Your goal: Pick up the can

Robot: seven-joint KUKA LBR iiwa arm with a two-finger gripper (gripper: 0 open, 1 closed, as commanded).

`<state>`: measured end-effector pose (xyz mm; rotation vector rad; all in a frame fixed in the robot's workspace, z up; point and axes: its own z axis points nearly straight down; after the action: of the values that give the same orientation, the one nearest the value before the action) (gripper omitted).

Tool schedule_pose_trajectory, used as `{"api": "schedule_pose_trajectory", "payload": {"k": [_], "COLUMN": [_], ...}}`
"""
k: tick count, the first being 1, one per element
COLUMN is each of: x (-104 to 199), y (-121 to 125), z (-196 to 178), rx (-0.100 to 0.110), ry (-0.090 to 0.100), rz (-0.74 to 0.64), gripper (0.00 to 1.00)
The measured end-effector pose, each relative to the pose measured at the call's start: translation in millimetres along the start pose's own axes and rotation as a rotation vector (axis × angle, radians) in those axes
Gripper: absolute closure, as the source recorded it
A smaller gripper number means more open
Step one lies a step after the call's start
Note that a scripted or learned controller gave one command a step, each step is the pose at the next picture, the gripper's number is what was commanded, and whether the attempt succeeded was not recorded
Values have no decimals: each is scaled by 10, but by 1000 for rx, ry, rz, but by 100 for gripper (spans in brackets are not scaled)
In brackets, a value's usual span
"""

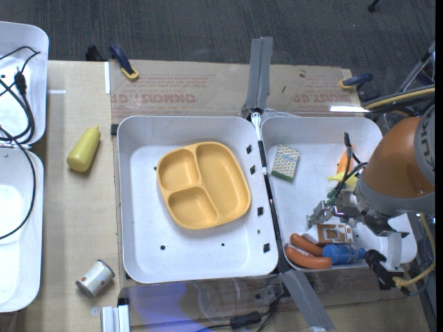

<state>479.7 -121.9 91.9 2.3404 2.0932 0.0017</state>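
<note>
Camera view shows the can (95, 277) lying on the bench outside the bins, front left, while the hand (331, 214) hangs over clutter in the right bin (its opening I cannot tell). It risks grabbing the wrong thing there.

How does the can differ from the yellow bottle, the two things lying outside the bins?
The can is silver-grey with a red mark on its label; the yellow bottle is plain mustard yellow. The can is a stubby cylinder, while the bottle tapers to a narrow neck. The can lies by the left bin's near corner, the bottle by its far corner. Both lie on their sides on the bench.
</note>
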Motion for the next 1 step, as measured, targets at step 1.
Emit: {"api": "schedule_pose_trajectory", "payload": {"k": [1], "x": [117], "y": [827], "z": [11], "rx": [4], "ry": [-1], "rz": [130], "gripper": [0]}}
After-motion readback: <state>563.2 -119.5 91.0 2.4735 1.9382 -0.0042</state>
